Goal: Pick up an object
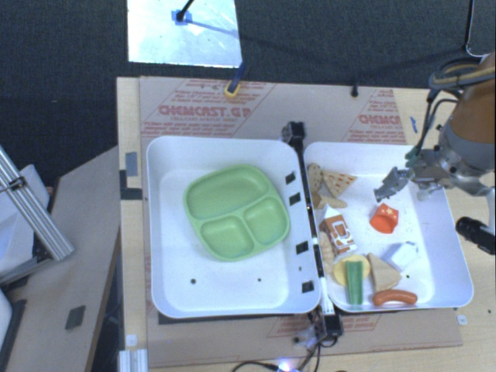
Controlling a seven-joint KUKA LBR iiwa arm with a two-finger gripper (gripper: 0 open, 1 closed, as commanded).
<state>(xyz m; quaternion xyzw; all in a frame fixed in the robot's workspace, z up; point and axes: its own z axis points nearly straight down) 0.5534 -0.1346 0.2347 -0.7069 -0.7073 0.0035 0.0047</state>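
Observation:
The right bin holds several toy food items: tan crackers, a small orange-and-white box, an orange-red piece, a pale blue-white piece, a green stick on a yellow disc, a tan wedge and a red sausage. My gripper hangs over the bin's upper right, just above the orange-red piece, with grey fingers pointing left and down. Nothing shows between them.
The left bin carries a green divided tray. A black divider strip runs between the bins. The arm's grey and orange body crosses the right edge. A metal frame stands at far left.

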